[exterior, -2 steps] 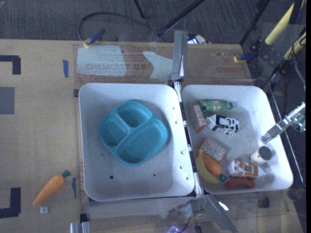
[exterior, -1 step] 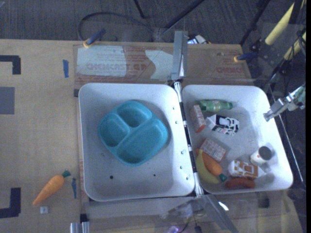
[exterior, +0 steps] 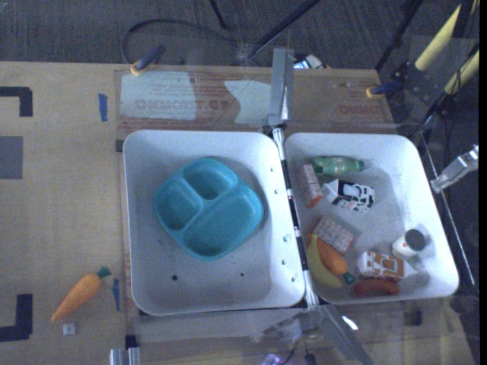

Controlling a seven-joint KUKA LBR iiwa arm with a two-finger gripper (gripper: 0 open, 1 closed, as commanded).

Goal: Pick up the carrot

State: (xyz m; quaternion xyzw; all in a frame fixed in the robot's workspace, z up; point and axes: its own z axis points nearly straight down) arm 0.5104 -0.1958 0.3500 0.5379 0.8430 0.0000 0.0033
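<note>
Carrot (exterior: 76, 295) lies on the table (exterior: 53, 204) beside the left bin (exterior: 152, 280); whether the gripper is open or closed cannot be told.

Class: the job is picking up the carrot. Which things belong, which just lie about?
Belongs: orange toy carrot in right white bin; second orange carrot on wooden bench.
Lying about: teal divided plastic plate; green plastic bottle; yellow toy banana.

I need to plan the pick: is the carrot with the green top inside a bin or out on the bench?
Out. The carrot lies flat on the wooden bench, left of the left bin, clear of its rim.
</note>
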